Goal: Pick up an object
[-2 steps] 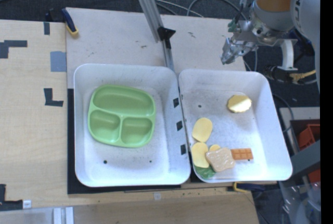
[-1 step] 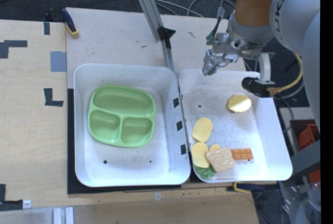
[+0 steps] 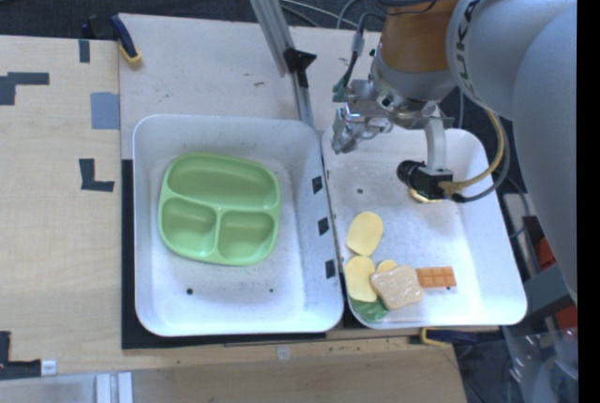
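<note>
My gripper (image 3: 345, 141) hangs over the far left corner of the right bin (image 3: 473, 204), under the orange band of the arm. Several food toys lie at the near left of that bin: a yellow oval piece (image 3: 365, 232), a second yellow piece (image 3: 359, 276), a tan toast slice (image 3: 397, 287), an orange waffle bar (image 3: 435, 278) and a green bit (image 3: 371, 310) partly hidden beneath them. The gripper is well away from these toys, toward the far side. I see nothing held in it.
The left bin (image 3: 150, 298) holds a green divided plate (image 3: 220, 207). A metal pole (image 3: 267, 3) slants down to the wall between the bins. A black and yellow cable fitting (image 3: 424, 182) hangs over the right bin. A blue and yellow clamp (image 3: 125, 38) sits at the bench's far left.
</note>
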### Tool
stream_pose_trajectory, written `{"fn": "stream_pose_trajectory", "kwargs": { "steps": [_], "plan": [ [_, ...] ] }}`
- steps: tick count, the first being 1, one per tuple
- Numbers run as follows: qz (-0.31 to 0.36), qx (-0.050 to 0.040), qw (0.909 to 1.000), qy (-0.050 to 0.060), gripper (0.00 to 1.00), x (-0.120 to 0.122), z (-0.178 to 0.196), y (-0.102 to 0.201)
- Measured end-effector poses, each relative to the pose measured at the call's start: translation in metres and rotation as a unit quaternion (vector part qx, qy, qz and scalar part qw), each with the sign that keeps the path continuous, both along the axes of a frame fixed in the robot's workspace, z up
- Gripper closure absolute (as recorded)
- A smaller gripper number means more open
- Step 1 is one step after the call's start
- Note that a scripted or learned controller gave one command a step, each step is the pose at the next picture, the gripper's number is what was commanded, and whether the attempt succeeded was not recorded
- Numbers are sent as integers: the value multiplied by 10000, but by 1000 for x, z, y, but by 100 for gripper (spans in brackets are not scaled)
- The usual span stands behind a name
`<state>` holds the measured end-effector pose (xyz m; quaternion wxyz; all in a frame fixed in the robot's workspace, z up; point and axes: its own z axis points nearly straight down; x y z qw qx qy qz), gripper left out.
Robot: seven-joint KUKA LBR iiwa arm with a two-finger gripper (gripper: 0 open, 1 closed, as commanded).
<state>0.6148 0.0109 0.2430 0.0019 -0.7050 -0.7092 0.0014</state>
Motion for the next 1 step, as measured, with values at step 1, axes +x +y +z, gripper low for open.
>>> {"fn": "stream_pose_trajectory", "kwargs": {
  "steps": [1],
  "plan": [
    [-1,1,10000,-6,100,-18,-2,42]
  ]
}}
